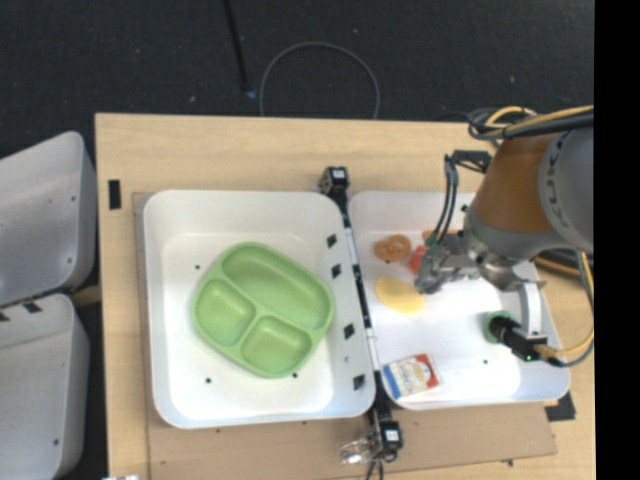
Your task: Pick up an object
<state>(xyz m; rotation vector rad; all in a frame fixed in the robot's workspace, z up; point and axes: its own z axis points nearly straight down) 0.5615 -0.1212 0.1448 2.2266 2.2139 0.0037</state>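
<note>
Robot lab test cell, not a home or kitchen. Plywood bench (250,148) on dark carpet (150,38), two white bins (165,388) clamped side by side at centre with black clips (333,179) along the shared edge. Loose cable (320,68) looped on the floor at 12 o'clock. Industrial arm (525,193) with exposed wiring at 3 o'clock. White panels (40,218) at 9 o'clock. Contents look like toy props: green tray (262,310), plastic food (400,295).

Landmark: divider (352,288) between the bins on the counter (230,153). Left of it: green three-compartment plastic plate (262,309) in left bin (160,368). Right: yellow oval piece (400,295), orange lump (392,249) behind it, small printed packet (410,375) in front.
</note>
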